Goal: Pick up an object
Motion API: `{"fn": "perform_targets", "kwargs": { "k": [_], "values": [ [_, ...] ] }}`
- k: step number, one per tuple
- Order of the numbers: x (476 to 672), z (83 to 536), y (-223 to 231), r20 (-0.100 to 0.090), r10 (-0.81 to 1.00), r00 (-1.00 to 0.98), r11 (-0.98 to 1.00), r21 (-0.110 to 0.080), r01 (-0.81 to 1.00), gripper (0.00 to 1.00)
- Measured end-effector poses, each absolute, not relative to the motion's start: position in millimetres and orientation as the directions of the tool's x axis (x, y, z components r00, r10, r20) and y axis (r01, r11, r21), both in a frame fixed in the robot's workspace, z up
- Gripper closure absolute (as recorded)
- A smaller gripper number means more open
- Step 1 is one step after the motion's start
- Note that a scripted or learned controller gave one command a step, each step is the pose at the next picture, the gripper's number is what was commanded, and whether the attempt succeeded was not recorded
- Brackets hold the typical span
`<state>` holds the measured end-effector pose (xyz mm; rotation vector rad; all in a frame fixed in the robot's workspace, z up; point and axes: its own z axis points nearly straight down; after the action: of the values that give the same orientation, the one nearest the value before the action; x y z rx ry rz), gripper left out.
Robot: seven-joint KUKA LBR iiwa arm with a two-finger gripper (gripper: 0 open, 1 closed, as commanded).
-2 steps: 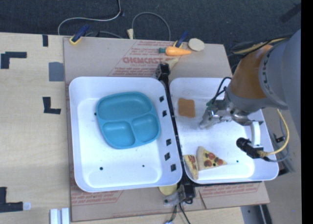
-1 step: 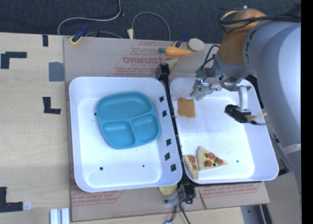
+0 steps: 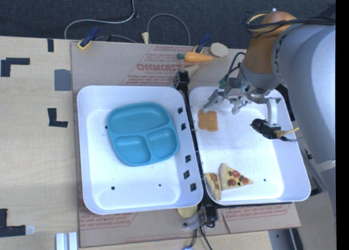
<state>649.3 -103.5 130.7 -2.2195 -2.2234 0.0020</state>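
Observation:
In the right bin [image 3: 272, 159] a small tan-brown block [image 3: 208, 120] lies near the left wall at the back. A pizza slice [image 3: 232, 178] lies at the bin's front left. My gripper [image 3: 223, 103] hangs over the back of the right bin, just up and to the right of the tan block and apart from it. Its fingers [image 3: 211, 100] are spread open with nothing between them. The left bin [image 3: 87, 150] holds a blue sectioned plate [image 3: 143, 133].
The grey arm with its orange band [image 3: 262, 36] fills the upper right, and a black fitting [image 3: 265, 128] on a cable hangs over the right bin. Behind the bins on the cardboard lie an orange carrot-like toy [image 3: 197, 56] and a beige piece [image 3: 219, 49].

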Motion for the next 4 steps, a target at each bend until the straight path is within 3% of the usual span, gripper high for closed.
{"fn": "perform_targets", "kwargs": {
  "k": [1, 2, 3, 4],
  "values": [
    [650.9, 82.7, -95.1, -0.002, 1.000, -0.001, 0.001, 0.000, 1.000, 0.00],
    [652.6, 97.7, -97.2, -0.006, 1.000, -0.001, 0.001, 0.005, 1.000, 1.00],
    [589.9, 189.9, -81.8, 0.001, 1.000, 0.000, 0.000, 0.003, 1.000, 1.00],
    [590.9, 184.0, -82.1, 0.000, 1.000, -0.001, 0.001, -0.002, 1.000, 0.00]
  ]
}}
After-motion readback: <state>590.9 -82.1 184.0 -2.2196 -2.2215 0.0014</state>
